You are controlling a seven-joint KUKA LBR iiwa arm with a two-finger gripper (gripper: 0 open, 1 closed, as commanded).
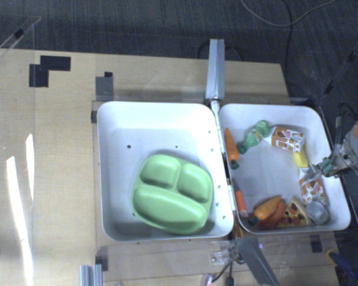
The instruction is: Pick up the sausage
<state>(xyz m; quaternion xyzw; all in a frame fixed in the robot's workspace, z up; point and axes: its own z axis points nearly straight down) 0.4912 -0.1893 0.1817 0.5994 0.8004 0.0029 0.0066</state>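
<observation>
A plump orange-brown piece that looks like the sausage (pixel 268 207) lies at the near edge of the right bin (pixel 268 115), beside a pizza slice (pixel 295 213). A thin red-orange stick (pixel 240 200) lies along that bin's left wall. My gripper (pixel 320 169) hangs over the right side of this bin, between a yellow block (pixel 300 158) and a small carton (pixel 312 189). It is well to the right of the sausage and a little farther back. I see nothing held in it.
The right bin also holds a carrot (pixel 228 146), a green bottle (pixel 254 134), a second orange-and-white carton (pixel 286 139) and a silver can (pixel 318 212). A green sectioned plate (pixel 173 192) lies in the left bin (pixel 155 118). A metal divider (pixel 215 70) stands behind the bins.
</observation>
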